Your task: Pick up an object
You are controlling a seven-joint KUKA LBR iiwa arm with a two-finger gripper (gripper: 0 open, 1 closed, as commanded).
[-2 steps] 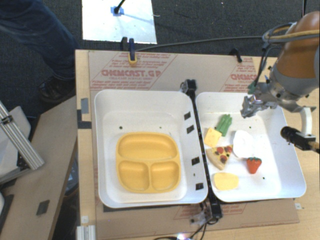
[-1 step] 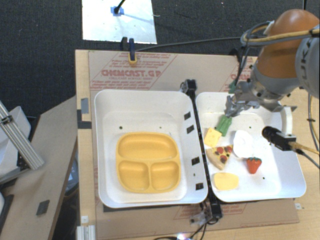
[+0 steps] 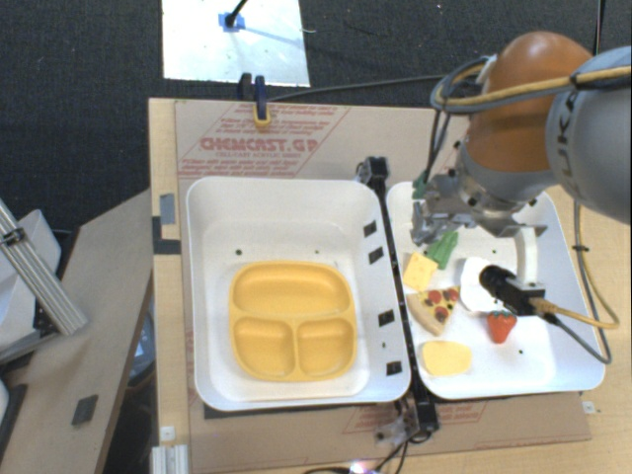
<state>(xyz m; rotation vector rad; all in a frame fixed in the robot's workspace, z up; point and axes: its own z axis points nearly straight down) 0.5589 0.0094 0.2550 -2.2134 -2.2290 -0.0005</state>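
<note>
Over the right bin [image 3: 545,365], the arm [image 3: 538,107] reaches in from the right side of the camera view, with its orange band uppermost and its wrist pointing down toward the bin's rear left corner. The jaws sit low over that corner; whether they are apart or together cannot be told. A green piece [image 3: 442,248] shows directly below the jaws, and whether it is gripped cannot be told. Nearer the front, along the left side of the same bin, lie a yellow cheese square [image 3: 420,271], a pizza slice [image 3: 434,309] and a pale yellow oval piece [image 3: 446,357]. A strawberry [image 3: 502,326] lies further right, apart from these. The left bin [image 3: 286,210] holds a yellow divided tray [image 3: 292,319], lying flat. Both bins rest side by side on the worktop [image 3: 296,141].
</note>
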